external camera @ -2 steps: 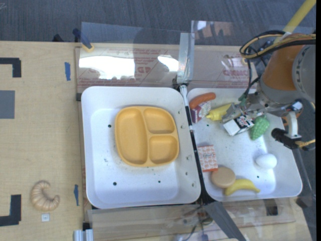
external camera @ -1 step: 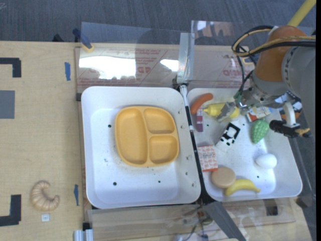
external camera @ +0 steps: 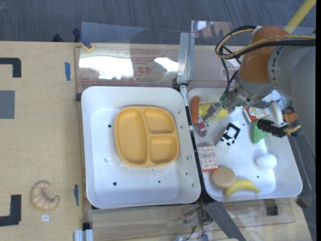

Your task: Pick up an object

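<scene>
Camera view has the arm [external camera: 281, 59] reaching in over the far edge of the right bin [external camera: 293, 177], its gripper [external camera: 228, 99] low near that bin's far left corner, just above a yellow piece [external camera: 214, 112] and beside an orange-red stick [external camera: 194, 107]; whether it is apart or closed I cannot tell from here. Nothing looks lifted yet. The right bin is crowded: a banana [external camera: 243, 187] and a tan disc [external camera: 222, 176] touch at the near edge, a white egg [external camera: 266, 160] sits toward the near right, and a checkered card [external camera: 229, 133] lies mid-bin. I'd say the clean way is a straight drop onto one separate thing, the egg or the card, where room around it is widest. The far left corner is tight against the wall. The left bin [external camera: 95, 149] holds a yellow divided plate [external camera: 147, 135]; a croissant [external camera: 44, 195] lies on the bench's near left corner.
</scene>
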